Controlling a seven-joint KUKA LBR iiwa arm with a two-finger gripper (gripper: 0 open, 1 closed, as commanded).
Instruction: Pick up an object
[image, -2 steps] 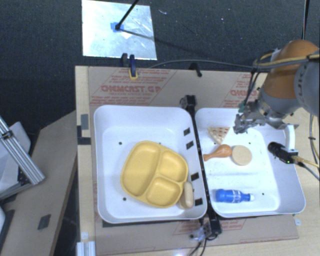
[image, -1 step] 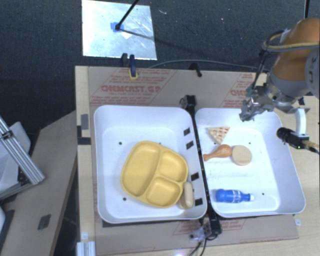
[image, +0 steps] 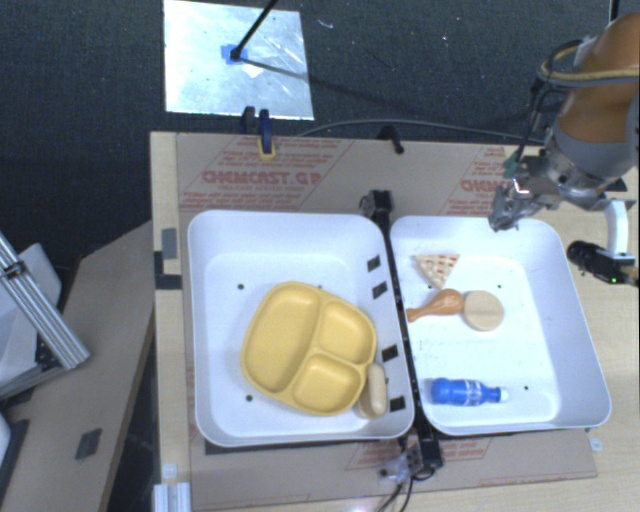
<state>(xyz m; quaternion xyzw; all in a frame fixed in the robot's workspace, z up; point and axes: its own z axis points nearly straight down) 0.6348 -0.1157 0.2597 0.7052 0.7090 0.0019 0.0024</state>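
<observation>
My pincer (image: 503, 218) hangs over the upper right rim of the right bin (image: 575, 300); whether it is apart or together cannot be told. Below and left of it lie a waffle wedge (image: 437, 268), then a wooden spoon (image: 437, 305) touching a round wooden disc (image: 484, 310). A blue bottle (image: 462, 392) lies on its side near the bin's lower edge. Bare bin floor runs down the right side. In the left bin (image: 215, 300), a yellow divided tray (image: 307, 347) sits with a tan bread roll (image: 374, 390) against its lower right corner, all on the counter (image: 160, 180).
</observation>
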